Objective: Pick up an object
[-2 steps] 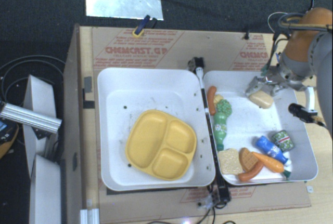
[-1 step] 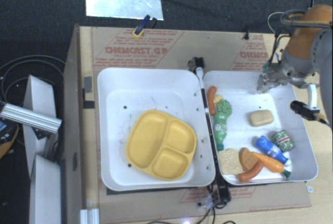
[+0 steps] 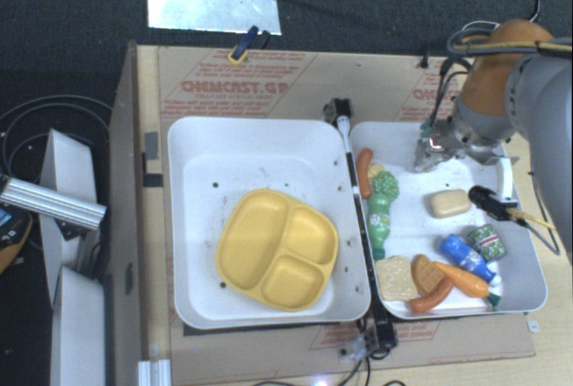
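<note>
Two shallow white plastic bins sit side by side: the left bin (image 3: pixel 192 196) bears a yellow three-compartment plastic tray (image 3: pixel 277 247), the right bin (image 3: pixel 528 281) the small toy foods. At two o'clock the grey arm's gripper (image 3: pixel 431 153) hangs low over that bin's upper corner; whether it is open I cannot tell. Nothing looks lifted. The nearest candidate, a beige bread-roll toy (image 3: pixel 447 202), lies just toward five o'clock of it, untouched.

bins (image 3: pixel 206 196): white plastic, smooth, slight sheen
divided tray (image 3: pixel 277 248): yellow plastic, matt
bench top (image 3: pixel 295 81): brown cardboard-like sheet, printed, matt
arm (image 3: pixel 537 80): grey smooth casing, glossy orange band
gripper (image 3: pixel 432 151): bare metal, shiny
floor (image 3: pixel 63 8): dark, rough carpet-like texture
</note>
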You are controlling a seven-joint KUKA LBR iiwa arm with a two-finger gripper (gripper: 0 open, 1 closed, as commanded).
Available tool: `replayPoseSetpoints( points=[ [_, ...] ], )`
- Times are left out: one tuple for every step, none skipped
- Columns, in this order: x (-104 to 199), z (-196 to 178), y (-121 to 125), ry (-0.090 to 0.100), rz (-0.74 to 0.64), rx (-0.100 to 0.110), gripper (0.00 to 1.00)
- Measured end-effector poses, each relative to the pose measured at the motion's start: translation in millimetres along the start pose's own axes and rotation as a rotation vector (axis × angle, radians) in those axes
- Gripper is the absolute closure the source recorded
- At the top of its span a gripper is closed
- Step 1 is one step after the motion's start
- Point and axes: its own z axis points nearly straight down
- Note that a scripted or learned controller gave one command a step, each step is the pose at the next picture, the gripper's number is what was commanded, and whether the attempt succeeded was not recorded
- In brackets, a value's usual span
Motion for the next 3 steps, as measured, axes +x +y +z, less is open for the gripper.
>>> replayPoseSetpoints(
  points=[
    [-1.4, -0.4, -0.2, -0.002, 0.001, 0.000, 0.00],
    [-16.3, -0.2, -59.2, -0.002, 0.005, 0.001, 0.00],
    [-18.6, -39.4, -84.7, -0.002, 0.005, 0.000, 0.00]
  ],
)
